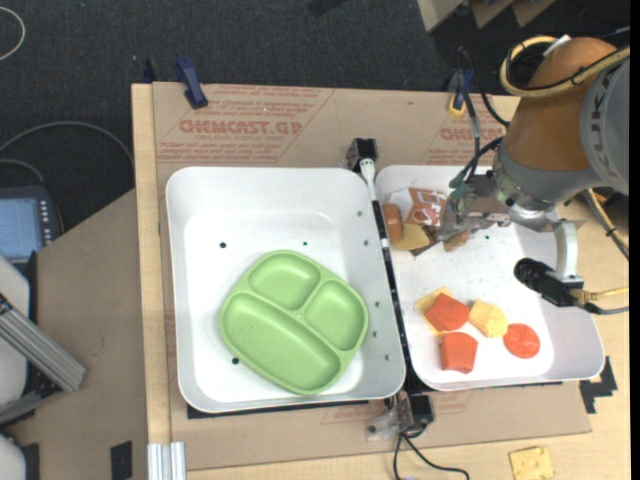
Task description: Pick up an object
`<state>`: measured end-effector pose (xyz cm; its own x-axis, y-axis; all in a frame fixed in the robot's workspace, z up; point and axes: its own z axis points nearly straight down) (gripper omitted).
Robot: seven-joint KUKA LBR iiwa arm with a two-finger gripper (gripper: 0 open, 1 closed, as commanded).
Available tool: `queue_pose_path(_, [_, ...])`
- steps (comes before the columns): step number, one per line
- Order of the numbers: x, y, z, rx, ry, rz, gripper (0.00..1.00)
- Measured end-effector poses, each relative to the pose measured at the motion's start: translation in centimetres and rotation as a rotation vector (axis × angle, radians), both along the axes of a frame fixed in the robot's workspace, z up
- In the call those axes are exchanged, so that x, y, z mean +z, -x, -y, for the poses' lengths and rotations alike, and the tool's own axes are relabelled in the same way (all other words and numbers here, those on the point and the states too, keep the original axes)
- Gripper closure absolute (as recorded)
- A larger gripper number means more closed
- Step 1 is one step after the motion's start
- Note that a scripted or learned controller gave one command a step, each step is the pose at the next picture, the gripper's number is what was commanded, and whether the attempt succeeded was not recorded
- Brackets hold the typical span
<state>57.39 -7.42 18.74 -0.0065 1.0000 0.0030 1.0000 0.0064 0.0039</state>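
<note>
Pincer (458, 230) is down in the far corner of the right bin (575, 363) over the brown food toys (415, 218), probably lining up a grab, but can't tell its state or whether it's got anything.

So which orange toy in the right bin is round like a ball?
The round orange-red piece at the far right of the group. The two other orange pieces are blocky with flat sides.

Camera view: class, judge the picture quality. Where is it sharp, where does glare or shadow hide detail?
Camera view: green plate is sharp and evenly lit; white bins look bright, nearly washed out; gripper sits in the arm's shadow, its detail murky.
</note>
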Motion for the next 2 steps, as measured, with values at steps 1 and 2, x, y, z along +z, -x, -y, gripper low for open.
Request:
queue_pose_path(1, [5.1,1.7,-5.0,-0.001,0.002,0.002,1.00])
queue_pose_path(2, [4.1,2.2,0.1,-0.012,0.005,-0.006,1.00])
